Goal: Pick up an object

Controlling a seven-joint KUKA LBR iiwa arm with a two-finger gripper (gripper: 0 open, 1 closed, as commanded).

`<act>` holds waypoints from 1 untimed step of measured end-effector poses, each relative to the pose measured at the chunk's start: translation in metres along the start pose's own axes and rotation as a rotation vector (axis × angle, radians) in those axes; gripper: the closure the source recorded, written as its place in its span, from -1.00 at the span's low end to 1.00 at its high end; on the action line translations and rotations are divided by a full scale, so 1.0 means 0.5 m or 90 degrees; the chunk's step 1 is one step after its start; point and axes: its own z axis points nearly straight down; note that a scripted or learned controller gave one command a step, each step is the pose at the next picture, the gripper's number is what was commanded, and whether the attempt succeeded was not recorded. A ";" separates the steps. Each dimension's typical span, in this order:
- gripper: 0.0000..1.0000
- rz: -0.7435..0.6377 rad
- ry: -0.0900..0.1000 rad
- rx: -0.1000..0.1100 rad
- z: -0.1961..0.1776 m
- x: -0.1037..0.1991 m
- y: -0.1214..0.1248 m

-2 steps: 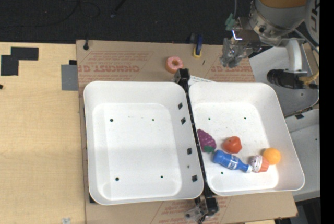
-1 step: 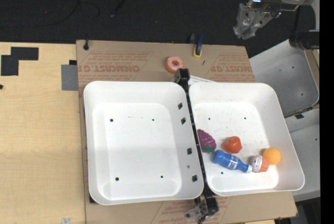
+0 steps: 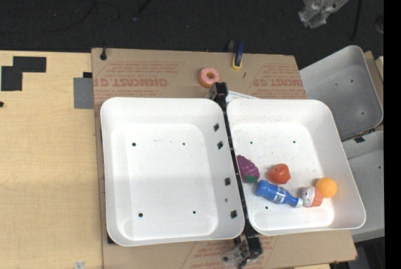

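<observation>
The right bin (image 3: 326,117) holds a purple grape bunch (image 3: 247,168), a red tomato (image 3: 279,174), a blue bottle (image 3: 276,194) lying on its side, a small red and grey can (image 3: 310,197) and an orange ball (image 3: 326,187), all gathered near its front edge. My gripper (image 3: 315,13) hangs high at the top right of the camera view, beyond the far edge of the bench and well away from the objects. Nothing shows between its fingers.
The left bin (image 3: 113,136) sits beside the right one, with a black divider (image 3: 227,161) between them. A pink donut (image 3: 210,78) and a blue and yellow clamp (image 3: 237,56) lie on the cardboard behind the bins. A grey metal plate (image 3: 344,86) stands at the right.
</observation>
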 end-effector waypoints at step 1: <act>1.00 0.006 0.000 0.007 0.066 -0.107 -0.001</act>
